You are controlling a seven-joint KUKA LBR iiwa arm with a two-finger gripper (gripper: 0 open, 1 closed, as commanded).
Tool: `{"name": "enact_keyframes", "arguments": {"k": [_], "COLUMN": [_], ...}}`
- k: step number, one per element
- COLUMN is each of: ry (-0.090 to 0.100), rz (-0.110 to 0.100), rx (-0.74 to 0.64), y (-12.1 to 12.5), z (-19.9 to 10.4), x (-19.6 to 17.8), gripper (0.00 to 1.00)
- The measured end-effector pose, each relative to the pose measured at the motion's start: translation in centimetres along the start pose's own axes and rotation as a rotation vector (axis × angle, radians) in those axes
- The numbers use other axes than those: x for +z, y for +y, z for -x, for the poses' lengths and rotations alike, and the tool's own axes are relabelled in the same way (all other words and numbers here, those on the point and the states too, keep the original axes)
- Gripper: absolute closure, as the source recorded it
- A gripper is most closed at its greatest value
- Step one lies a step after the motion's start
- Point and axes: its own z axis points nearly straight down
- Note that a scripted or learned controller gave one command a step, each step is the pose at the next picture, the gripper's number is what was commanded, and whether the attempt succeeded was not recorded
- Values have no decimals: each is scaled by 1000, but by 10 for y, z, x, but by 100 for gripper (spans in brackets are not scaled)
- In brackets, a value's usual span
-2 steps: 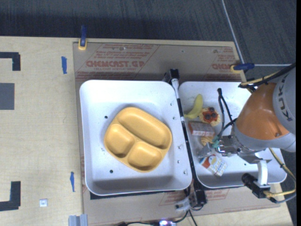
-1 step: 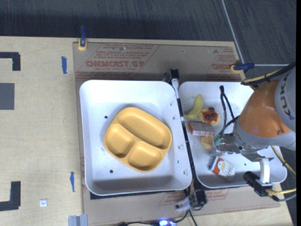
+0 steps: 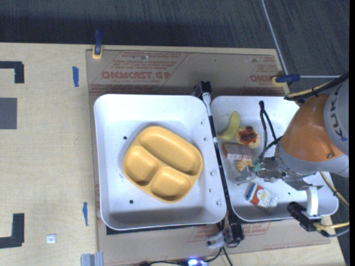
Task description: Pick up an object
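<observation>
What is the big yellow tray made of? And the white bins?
The yellow tray looks like moulded plastic: smooth, rounded, softly shiny, with three dips pressed in. The left bin and the right bin look like thin white plastic too, with rounded corners and a slight sheen, though painted metal is possible.

The robot's grey, smooth-shelled arm (image 3: 339,121) carries a broad glossy orange band (image 3: 309,134) above its wrist and part of dark lettering on the shell. Thin black cables (image 3: 265,127) loop beside the band. Below it sits a grey metal wrist block (image 3: 273,169), with a white bracket and black fitting nearby.
</observation>
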Motion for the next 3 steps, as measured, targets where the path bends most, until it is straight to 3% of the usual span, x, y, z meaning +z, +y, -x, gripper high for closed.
{"name": "enact_keyframes", "arguments": {"k": [1, 2, 3], "ry": [4, 1, 1], "rz": [-9, -3, -3], "rx": [-1, 0, 0], "y": [-3, -1, -1], "z": [0, 0, 0], "x": [11, 0, 0], "gripper": [0, 100, 0]}}
